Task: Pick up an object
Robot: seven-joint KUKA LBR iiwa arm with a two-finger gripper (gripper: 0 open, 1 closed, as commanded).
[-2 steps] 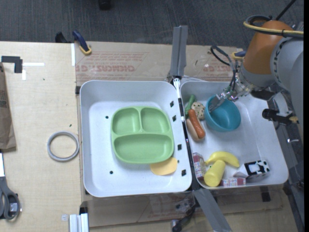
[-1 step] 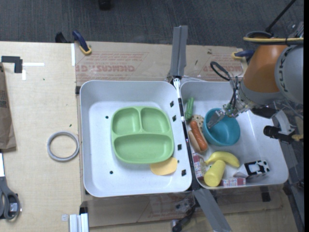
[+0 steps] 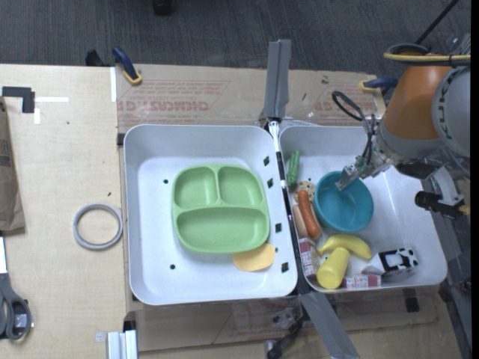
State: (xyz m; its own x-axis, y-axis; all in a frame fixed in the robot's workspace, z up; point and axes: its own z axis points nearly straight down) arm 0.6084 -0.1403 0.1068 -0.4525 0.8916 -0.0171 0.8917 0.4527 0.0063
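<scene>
At the bottom left edge of the frame lie scissors [image 3: 13, 316] on the bench [image 3: 60, 163]; just above them, left of the bins, a grey ring [image 3: 98, 225] sits well apart from the left bin [image 3: 142, 200], with bare bench all round it; the left bin holds a green divided plate [image 3: 221, 208] near its middle, with white floor open on every side, widest along the left wall and the upper wall; a yellow disc [image 3: 255, 258] pokes out from under the plate's lower right corner, near the bin's lower edge; in the right bin [image 3: 419, 238] things crowd the lower left: a yellow bottle [image 3: 332, 269] and a banana [image 3: 349, 244] touching it, a small carton [image 3: 366, 279] and a black-and-white toy [image 3: 397, 260] along the lower wall; a hot dog [image 3: 306, 215] and a green stick [image 3: 293, 167] lie along the divider between the bins; the blue bowl [image 3: 344, 203] sits mid-bin, its rim just beside the hot dog; the bin's right half is open white floor; the gripper [image 3: 352, 175] hangs over the bowl's upper rim, the arm [image 3: 419, 111] entering from the upper right; whether its tool is wide or narrow I cannot tell, and nothing is seen held; at the upper edge, a brown board [image 3: 194, 96] with a blue clamp [image 3: 129, 66] lies behind the bins.
</scene>
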